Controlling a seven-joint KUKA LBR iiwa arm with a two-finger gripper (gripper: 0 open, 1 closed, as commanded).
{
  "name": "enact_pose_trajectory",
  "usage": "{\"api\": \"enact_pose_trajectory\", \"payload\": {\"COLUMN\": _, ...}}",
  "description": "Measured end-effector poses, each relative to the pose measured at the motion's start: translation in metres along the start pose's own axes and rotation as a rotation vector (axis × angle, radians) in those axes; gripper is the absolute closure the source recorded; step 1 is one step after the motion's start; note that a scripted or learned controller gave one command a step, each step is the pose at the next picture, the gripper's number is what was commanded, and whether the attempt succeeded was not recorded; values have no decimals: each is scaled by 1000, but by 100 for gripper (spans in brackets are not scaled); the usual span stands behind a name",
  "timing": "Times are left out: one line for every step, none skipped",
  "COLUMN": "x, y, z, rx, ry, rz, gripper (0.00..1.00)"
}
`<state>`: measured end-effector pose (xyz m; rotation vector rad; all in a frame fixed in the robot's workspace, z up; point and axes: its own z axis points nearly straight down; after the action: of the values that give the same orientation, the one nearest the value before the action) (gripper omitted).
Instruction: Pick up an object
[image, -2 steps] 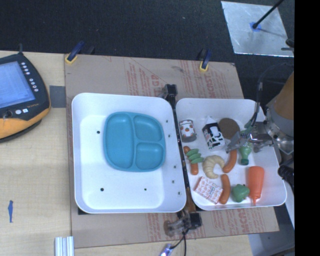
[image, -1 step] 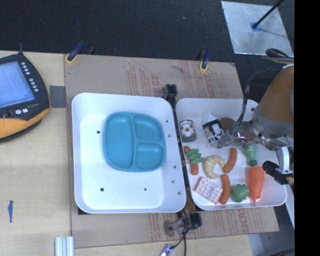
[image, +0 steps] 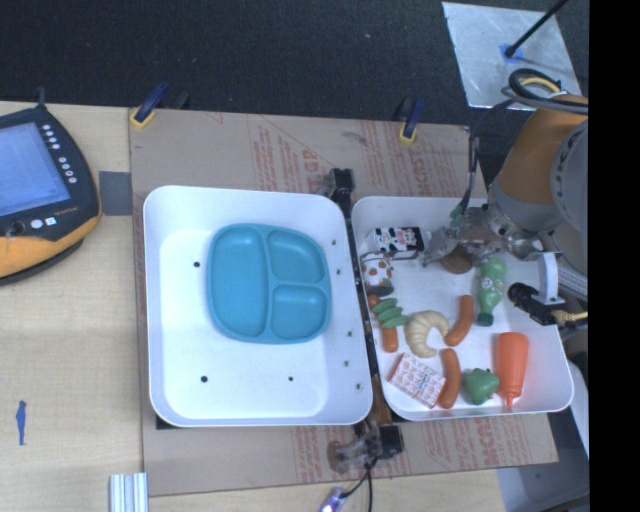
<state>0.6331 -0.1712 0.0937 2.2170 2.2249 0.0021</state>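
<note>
The right bin (image: 560, 398) holds several toy foods: a croissant (image: 427, 330), two sausages (image: 460, 320) (image: 451, 377), a carrot (image: 511, 366), a green pepper (image: 480, 385), a green bottle (image: 489, 287), a red-and-white packet (image: 415, 378), a green pea pod (image: 388, 314) and a black-and-white cow-patterned box (image: 398, 239). My gripper (image: 462, 247) hangs low over the bin's far side, right of the cow-patterned box, over a brown item (image: 457, 264). Its fingers look spread, with nothing seen between them.
The left bin (image: 170, 330) holds a blue divided plate (image: 269, 282). A teach pendant (image: 40, 190) lies at the far left of the bench. Clamps (image: 150, 103) (image: 408, 117) hold the cardboard sheet at the back. The arm's body (image: 545, 175) fills the right side.
</note>
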Motion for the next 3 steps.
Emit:
{"api": "enact_pose_trajectory", "payload": {"x": -1, "y": 0, "z": -11, "rx": 2, "ry": 0, "rz": -3, "gripper": 100}}
{"api": "enact_pose_trajectory", "payload": {"x": -1, "y": 0, "z": -11, "rx": 2, "ry": 0, "rz": -3, "gripper": 0}}
{"api": "enact_pose_trajectory", "payload": {"x": -1, "y": 0, "z": -22, "rx": 3, "ry": 0, "rz": -6, "gripper": 100}}
